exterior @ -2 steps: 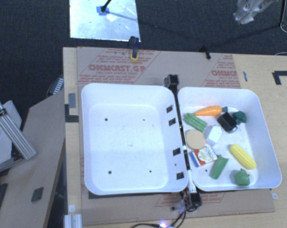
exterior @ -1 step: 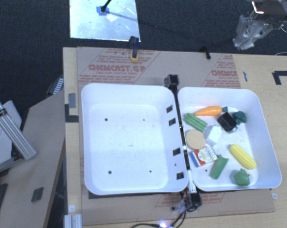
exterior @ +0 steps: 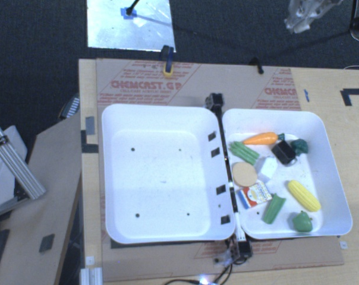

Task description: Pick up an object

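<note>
A: What is lying nearest to the lower edge of the frame?

B: In the right bin (exterior: 328,132), at its lower right, a small green pepper (exterior: 302,221) is sitting. Just left of it a green cucumber-like piece (exterior: 273,209) is lying at a slant. A yellow corn cob (exterior: 303,195) is lying above the pepper, near the right wall.

A: And toward the middle of this bin?

B: A small card or packet with red and blue print (exterior: 254,195) is lying near the divider, and a round tan disc (exterior: 245,174) is touching its upper edge. A small white piece (exterior: 266,168) is lying just right of the disc. Higher, a green ribbed vegetable (exterior: 245,153) is lying at a slant, a black block (exterior: 283,152) is sitting at its right, and a dark green leafy piece (exterior: 299,145) is just beside the block. An orange carrot (exterior: 261,139) is lying above them, near the upper wall.

A: What about the left bin (exterior: 117,120)?

B: It is sitting beside the right one, and I am seeing only small dark dots on its white floor.

A: Where is the gripper (exterior: 303,10)?

B: It is hanging at the upper right of the frame, over the dark floor, well apart from both bins. It looks pale and blurred. I cannot tell if it is open or closed. Nothing is showing between them.
</note>
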### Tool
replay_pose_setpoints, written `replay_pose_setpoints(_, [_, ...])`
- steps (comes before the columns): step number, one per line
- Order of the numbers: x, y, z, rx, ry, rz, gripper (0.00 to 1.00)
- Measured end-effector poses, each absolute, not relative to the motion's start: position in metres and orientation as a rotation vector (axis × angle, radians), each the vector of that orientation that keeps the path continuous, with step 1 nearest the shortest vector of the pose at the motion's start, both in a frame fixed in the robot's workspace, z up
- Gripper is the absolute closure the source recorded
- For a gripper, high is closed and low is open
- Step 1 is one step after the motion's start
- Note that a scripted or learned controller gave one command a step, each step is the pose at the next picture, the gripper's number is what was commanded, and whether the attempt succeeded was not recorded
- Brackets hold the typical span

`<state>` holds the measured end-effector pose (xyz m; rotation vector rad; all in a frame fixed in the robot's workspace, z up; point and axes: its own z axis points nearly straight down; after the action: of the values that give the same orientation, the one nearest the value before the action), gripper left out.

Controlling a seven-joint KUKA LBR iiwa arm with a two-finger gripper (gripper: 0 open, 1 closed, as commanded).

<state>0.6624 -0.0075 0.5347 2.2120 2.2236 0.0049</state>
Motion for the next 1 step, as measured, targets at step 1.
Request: replay_pose_setpoints(1, [0.5785,0.0069,0.5359,2.214,2.23,0.003,1.0])
